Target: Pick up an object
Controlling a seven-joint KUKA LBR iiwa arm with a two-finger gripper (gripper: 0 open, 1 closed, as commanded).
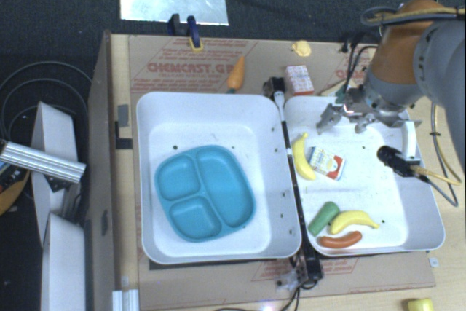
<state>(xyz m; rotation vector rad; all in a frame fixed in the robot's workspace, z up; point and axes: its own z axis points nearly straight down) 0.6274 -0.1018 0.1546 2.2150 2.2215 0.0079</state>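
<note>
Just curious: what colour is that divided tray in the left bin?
Light blue tray, clear in the camera view.

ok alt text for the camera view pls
A grey robot arm's tool hovers over the right bin, which holds two bananas, a small carton, a green vegetable and a sausage. The left bin holds a blue divided plate.
</note>
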